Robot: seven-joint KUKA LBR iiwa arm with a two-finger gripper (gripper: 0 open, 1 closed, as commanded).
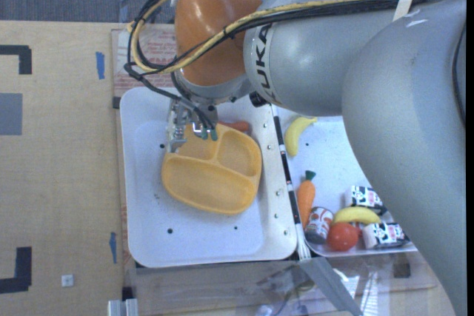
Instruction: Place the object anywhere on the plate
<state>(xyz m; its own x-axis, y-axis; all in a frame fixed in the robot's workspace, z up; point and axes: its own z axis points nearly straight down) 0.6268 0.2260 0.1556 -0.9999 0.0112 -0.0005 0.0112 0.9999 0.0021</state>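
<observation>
Yellow-orange plastic plate (215, 177), divided into compartments, lying in the left white bin (144, 181) towards its upper middle. Its compartments appear bare.

Object to be placed: not identified with certainty. A small reddish-orange item (238, 126) lies just beside the plate's upper rim, partly hidden under the arm; whether it is the task's thing, or touches the plate, cannot be told.

Gripper (194, 131): poised over the plate's upper left corner, below the orange band (215, 29). Nothing is visible between its tips, and whether it is released or clenched cannot be told.

Progress, as a judgement: placing looks not yet done, since nothing rests on the plate.

Right white bin (326, 133), contents: banana (296, 133) near the divider; carrot (306, 196); second banana (357, 214); tomato (342, 236); a small can (318, 222); two black-and-white cartons (374, 218).

Writing: the letters "UKA" (259, 59) on the grey arm housing. Red print on the cardboard (155, 48) behind the left bin, unreadable.
</observation>
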